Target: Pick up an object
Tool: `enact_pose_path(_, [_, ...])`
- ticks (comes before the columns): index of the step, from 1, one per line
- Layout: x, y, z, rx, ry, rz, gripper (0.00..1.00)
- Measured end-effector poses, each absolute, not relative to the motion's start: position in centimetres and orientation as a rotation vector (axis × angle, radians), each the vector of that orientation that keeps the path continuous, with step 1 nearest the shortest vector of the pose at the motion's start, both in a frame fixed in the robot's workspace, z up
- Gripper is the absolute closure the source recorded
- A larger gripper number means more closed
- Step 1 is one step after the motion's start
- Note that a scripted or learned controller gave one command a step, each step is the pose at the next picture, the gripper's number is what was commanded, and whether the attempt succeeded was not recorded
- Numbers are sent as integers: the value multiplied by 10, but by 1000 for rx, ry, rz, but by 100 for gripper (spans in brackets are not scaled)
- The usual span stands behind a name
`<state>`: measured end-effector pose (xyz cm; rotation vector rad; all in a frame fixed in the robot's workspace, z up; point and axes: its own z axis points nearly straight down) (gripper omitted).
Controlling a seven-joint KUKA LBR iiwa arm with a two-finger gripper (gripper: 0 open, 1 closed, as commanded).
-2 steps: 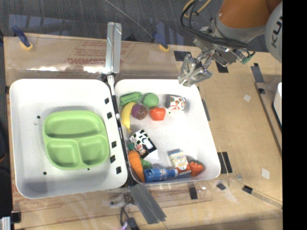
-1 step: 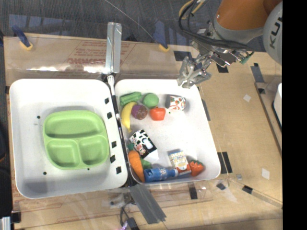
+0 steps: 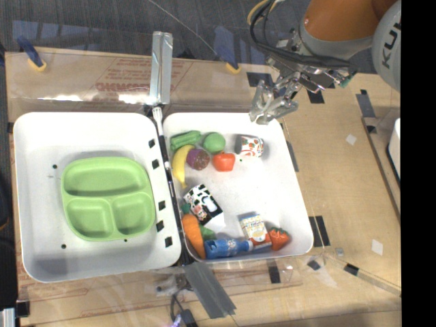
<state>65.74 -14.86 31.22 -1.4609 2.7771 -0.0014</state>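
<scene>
My gripper [image 3: 270,109] hangs over the far rim of the right bin [image 3: 294,182], its fingers apart and nothing between them. Just below it in the bin lies a white cup with red marks [image 3: 249,146]. Beside the cup sit a red tomato-like toy [image 3: 224,161], a green round toy [image 3: 214,142], a purple ball [image 3: 198,159] and a banana [image 3: 178,165]. Nearer the front are a black-and-white cow-patterned item [image 3: 201,199], a carrot [image 3: 193,234], a blue tube [image 3: 227,248], a small carton [image 3: 253,227] and an orange-red toy [image 3: 279,238].
The left bin [image 3: 34,155] holds a green divided tray [image 3: 107,197]. A metal post [image 3: 161,67] stands at the far end of the wall between the bins. Bare bench with tape marks [image 3: 347,182] lies to the right of the right bin.
</scene>
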Motion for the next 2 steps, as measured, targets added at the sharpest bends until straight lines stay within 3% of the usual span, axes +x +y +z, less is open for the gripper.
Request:
enact_pose_path(1, [658,-148,298,-1585,2713,1,100])
enact_pose_path(2, [656,-158,312,-1557,2723,-5,100])
